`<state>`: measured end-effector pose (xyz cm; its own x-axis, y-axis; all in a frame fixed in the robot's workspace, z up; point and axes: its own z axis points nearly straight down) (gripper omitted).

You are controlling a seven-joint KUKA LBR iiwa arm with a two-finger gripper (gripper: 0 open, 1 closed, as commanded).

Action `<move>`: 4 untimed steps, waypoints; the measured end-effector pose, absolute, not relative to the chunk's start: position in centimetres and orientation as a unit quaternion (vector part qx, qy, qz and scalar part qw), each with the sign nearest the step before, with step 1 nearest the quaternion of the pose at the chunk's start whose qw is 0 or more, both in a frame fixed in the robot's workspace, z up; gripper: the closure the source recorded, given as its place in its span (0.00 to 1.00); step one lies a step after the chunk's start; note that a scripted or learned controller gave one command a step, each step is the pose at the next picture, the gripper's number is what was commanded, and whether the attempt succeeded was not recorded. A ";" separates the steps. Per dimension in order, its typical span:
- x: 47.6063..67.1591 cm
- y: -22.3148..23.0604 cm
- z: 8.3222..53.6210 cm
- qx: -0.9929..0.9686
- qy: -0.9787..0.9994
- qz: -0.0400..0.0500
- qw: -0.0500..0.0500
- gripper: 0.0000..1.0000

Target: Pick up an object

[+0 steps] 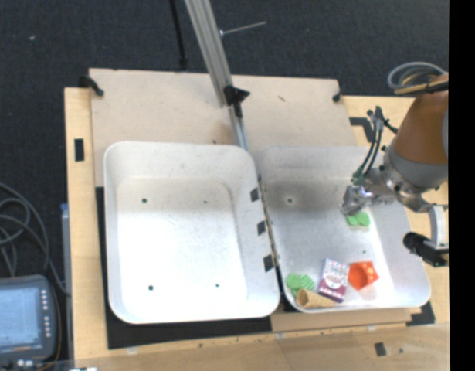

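High slanted overlook of both bins (pixel 183 157)

Two white bins sit side by side: the left bin (pixel 183 230) and the right bin (pixel 314 184). Loose in the right one are five small things: two green pieces (pixel 359 219) (pixel 298 281), one orange block (pixel 362 275), one purple-and-white packet (pixel 334 278) and one tan cone (pixel 314 298).

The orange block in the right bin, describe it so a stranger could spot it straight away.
Start at the right bin and go to its near edge, where small items cluster. The orange block is the rightmost of them, beside a purple-and-white packet. It is the only orange piece there.
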<state>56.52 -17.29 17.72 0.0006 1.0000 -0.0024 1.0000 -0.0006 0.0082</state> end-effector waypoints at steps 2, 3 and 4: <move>56.0 -18.0 26.3 0.706 0.708 0.002 0.003 1.00; 55.4 -13.2 27.1 0.705 0.710 0.001 0.000 1.00; 54.1 -8.4 26.0 0.705 0.709 0.000 0.000 1.00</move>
